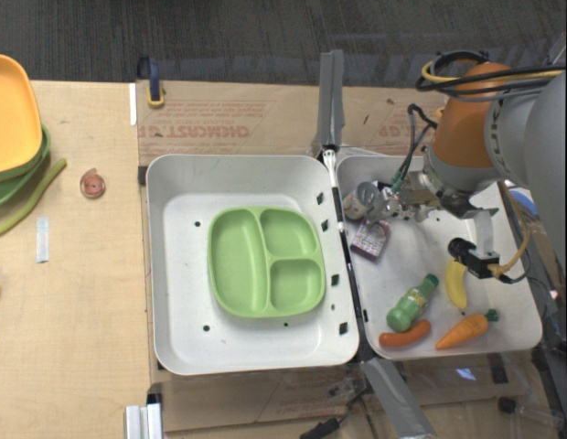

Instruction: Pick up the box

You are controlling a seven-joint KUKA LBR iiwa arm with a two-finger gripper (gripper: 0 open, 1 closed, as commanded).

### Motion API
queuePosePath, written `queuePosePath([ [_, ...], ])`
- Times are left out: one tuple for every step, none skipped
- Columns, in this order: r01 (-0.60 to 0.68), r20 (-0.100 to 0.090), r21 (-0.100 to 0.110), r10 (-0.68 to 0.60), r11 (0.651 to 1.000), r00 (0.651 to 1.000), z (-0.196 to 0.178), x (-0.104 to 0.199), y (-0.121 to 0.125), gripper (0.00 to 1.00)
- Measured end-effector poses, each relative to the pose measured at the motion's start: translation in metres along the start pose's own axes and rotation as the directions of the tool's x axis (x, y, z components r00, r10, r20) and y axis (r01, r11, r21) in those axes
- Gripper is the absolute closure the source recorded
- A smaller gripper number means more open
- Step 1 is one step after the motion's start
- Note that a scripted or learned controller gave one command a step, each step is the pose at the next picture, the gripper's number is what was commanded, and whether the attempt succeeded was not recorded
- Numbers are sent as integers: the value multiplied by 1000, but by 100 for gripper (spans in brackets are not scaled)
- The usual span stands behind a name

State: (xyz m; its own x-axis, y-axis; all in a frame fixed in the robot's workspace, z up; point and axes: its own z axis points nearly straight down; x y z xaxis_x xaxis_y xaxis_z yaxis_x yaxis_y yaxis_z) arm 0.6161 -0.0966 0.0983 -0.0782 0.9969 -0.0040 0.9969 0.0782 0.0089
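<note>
Arm: we see the grey arm with its orange band (466, 131) coming in from the upper right of the frame, wrist bent down over the right bin (530, 337).
Gripper: the gripper (375, 204) sits low in the upper-left part of the right bin, close to the wall between the bins. We cannot tell how its tips stand, nor whether anything is caught there.
Box: the small box (369, 239), pinkish with dark print, lies tilted just below the gripper, against the bin's left wall. We cannot tell whether the two touch.
Other items, right bin: a yellow banana (457, 284) right of centre; a green bottle (412, 305) lying at a slant below it; a red-orange piece (404, 338) and an orange carrot (465, 329) along the lower edge.
Left bin: the left bin (174, 337) holds a green divided tray (265, 262), three compartments, near the middle.
Bench: yellow and green dishes (11, 126) stacked at the far left; a small pinkish round object (92, 184) beside them.
</note>
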Motion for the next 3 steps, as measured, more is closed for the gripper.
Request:
queuePosePath([
  [-47,-2,-4,47,999,999,0,-15,-30,0],
  [518,6,-3,-518,855,855,-1,-3,-2,0],
  [350,-7,11,-349,937,937,2,-12,42,0],
])
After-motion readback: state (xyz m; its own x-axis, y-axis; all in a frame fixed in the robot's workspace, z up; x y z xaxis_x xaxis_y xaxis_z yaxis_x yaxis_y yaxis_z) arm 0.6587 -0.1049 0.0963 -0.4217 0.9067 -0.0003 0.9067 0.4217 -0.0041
